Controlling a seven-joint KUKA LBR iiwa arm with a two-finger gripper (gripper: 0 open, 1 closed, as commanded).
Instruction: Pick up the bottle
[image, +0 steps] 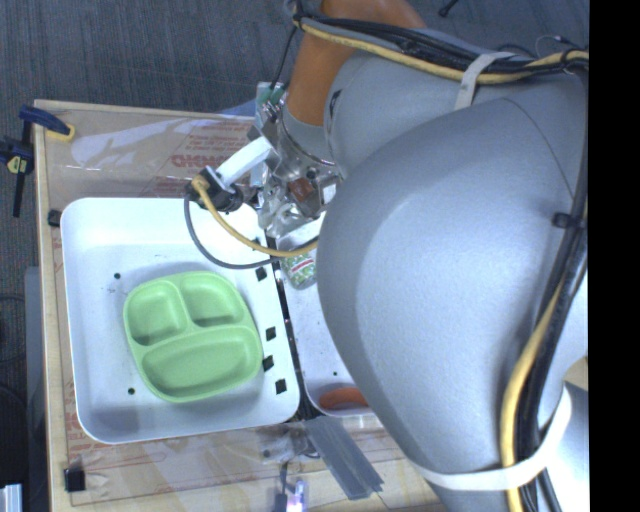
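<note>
Nearest the camera, the big grey arm (450, 290) fills the right side, with yellow and black cables (535, 350) running along it. At the bottom edge a small orange-red object (343, 399) peeks from under the arm in the right white bin (310, 350). At nine o'clock, the left shallow white bin (90, 300) holds a light green divided plastic plate (192, 335). Further back, the small bottle with a green and red label (301, 267) sits just below the tool (285, 215), at the bins' divider. I cannot tell how the tool is set. The wooden tabletop (120, 140) lies beyond.
</note>
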